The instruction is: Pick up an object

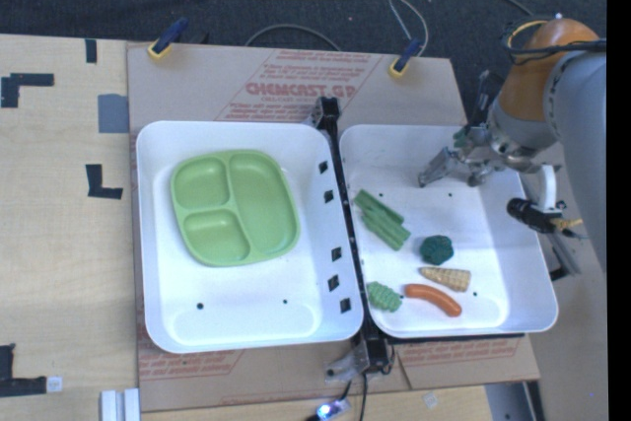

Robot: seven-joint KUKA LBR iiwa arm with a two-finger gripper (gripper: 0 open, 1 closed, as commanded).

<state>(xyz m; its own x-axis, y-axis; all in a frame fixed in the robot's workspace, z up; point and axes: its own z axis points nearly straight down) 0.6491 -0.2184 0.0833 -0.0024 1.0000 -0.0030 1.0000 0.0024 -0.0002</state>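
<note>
The hand (431,175) hangs over the bare upper part of the right bin (493,306), its fingers apart and gripping nothing, as far as the slant shows. The toys lie loose below it: celery (382,218), broccoli (437,248), corn (446,278), sausage (433,299). The green plate (234,207) fills the left bin (158,242).

**Clearance: both bins**

Bare floor is seen in the right bin's (513,311) far half. The near half is crowded by celery (382,219), broccoli (438,248), corn (446,278), sausage (433,299). The left bin's (158,311) middle is occupied by a green tray (235,207).
</note>
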